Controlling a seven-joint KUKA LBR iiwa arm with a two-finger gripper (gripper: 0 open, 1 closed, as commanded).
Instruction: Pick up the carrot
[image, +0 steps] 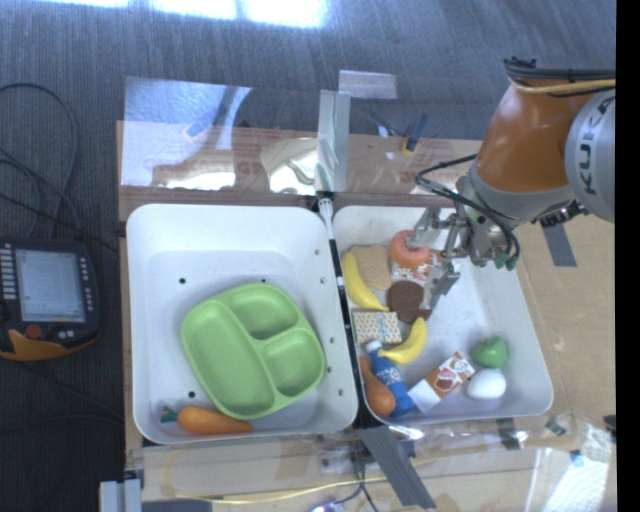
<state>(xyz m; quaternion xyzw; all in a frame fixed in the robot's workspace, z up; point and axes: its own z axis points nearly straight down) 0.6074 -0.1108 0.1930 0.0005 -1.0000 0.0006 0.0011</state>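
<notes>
Camera view, tan bench (570, 330), grey carpet, carrot (205, 421) in left bin (150, 300), tool (447, 262) fingers apart, empty.

My arm (560, 130) comes in from the right, the orange band broad and bulging just above my wrist, grey casing behind it at the frame's edge. Black cables loop off the wrist's underside. My gripper (440, 262) hangs off the wrist toward the lower left, over the upper part of the right bin (520, 330), well inside its rim and nearer its far wall than its near one. The metal fingers (441, 280) point down into that bin at a slant. How wide they stand I can't make out from this angle.
</notes>
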